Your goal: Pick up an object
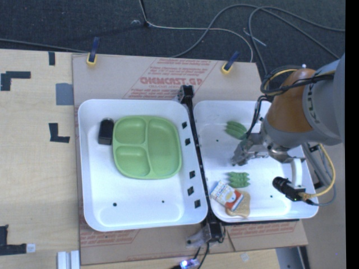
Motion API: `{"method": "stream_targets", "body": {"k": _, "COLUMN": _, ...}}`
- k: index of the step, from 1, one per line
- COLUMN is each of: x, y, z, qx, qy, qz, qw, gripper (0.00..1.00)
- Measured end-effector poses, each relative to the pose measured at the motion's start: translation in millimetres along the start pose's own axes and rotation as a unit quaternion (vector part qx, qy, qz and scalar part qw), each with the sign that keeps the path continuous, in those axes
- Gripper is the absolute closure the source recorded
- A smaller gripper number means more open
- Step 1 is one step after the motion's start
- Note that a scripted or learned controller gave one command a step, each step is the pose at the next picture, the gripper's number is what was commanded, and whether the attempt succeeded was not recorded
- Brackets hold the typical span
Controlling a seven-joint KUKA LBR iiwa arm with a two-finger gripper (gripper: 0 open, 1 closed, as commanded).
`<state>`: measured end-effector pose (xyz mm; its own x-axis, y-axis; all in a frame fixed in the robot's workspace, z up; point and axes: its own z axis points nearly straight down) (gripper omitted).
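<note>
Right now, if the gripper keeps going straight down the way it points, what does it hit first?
Probably the bare white floor of the right bin. The gripper sits between the two green items, seemingly over neither, though depth is unclear.

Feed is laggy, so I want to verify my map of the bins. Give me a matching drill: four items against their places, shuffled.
Items:
1. green divided plate
2. black block
3. small printed packet
4. gripper

Places:
A. right bin, near front edge
B. left bin, centre
C. right bin, between two green items
D. left bin, at the plate's left edge

Pairs: 1-B, 2-D, 3-A, 4-C
</note>
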<state>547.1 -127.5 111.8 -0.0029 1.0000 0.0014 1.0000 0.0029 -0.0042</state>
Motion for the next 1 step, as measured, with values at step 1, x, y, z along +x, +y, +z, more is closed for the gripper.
{"method": "stream_targets", "body": {"k": 1, "x": 4.3, "y": -6.7, "z": -45.7, "qx": -0.003, "qy": 0.0, "qz": 0.001, "qw": 1.0, "gripper": 1.0}}
